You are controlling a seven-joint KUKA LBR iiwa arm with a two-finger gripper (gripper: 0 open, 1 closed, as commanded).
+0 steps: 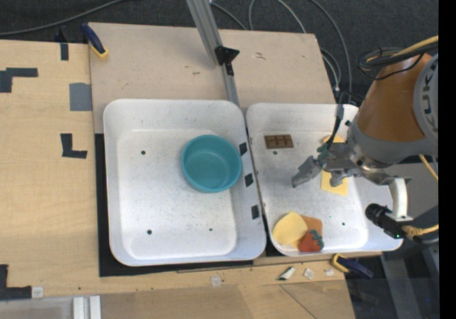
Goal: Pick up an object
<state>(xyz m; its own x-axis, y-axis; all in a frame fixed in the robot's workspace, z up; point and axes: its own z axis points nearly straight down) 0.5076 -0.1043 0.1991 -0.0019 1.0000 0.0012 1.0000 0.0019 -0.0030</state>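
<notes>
Landmark: I take the right bin as my reference for everything below.
Arm: I see the grey arm with its orange band reaching in over the right bin's right side.
Gripper: the gripper hangs over the middle of the right bin; from here I cannot tell how it is set, and I see nothing held in it.
Yellow piece: a flat yellow piece lies in the right bin, just right of the gripper.
Brown block: a small brown block lies near the right bin's far edge.
Near corner: a pale yellow round thing touches a red and orange thing.
Left bin: the left bin, beside the right bin, holds a teal bowl, upright.
</notes>
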